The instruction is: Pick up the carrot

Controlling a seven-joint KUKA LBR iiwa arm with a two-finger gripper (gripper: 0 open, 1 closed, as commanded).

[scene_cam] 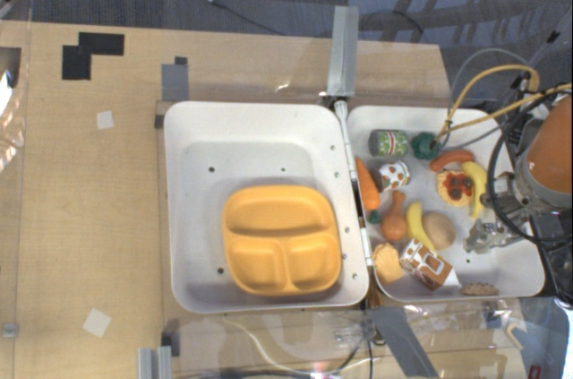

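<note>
The carrot (366, 185) is a slim orange piece lying lengthwise against the left wall of the right bin (510, 274), next to the divider. My gripper (484, 236) hangs over the right side of that bin, below the arm's orange band (548, 160). It is well to the right of the carrot, and several toy foods lie between them. Nothing shows in the gripper's grasp.
Crowded around the carrot are a green can (389, 142), a white-capped piece (394, 175), a drumstick (393, 222), two bananas (414, 220), a potato (439, 230) and a small carton (426, 264). The left bin (192, 189) holds a yellow divided tray (281, 237). Cables (483, 90) loop above the right bin.
</note>
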